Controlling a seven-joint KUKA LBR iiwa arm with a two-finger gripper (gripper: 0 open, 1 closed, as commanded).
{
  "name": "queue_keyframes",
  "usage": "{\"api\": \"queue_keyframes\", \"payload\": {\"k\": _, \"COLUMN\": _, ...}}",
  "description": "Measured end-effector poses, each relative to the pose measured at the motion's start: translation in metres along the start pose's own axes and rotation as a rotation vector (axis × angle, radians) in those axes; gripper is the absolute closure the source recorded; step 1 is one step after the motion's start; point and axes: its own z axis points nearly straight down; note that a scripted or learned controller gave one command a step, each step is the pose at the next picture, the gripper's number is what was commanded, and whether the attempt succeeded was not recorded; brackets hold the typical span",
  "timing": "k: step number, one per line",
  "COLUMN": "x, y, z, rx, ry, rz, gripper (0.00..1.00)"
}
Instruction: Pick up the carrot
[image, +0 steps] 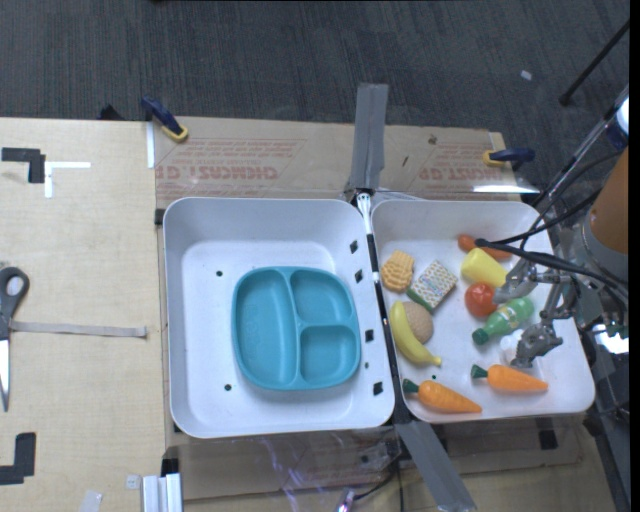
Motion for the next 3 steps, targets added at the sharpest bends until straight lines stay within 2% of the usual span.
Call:
{"api": "queue_keyframes", "payload": {"k": 1, "x": 0.003, "y": -0.026, "z": 0.132, "rx": -0.001, "ry": 0.002, "rz": -0.03, "gripper": 0.0}}
{"api": "queue_keyframes", "payload": {"k": 2, "x": -0.001, "y": -0.024, "z": 0.156, "rx": -0.001, "ry": 0.001, "rz": -0.396, "gripper": 0.0}}
{"api": "queue_keyframes", "payload": {"k": 3, "x": -0.004, "y": -0.007, "z": 0.157, "rx": -0.001, "ry": 0.0, "rz": -0.379, "gripper": 0.0}}
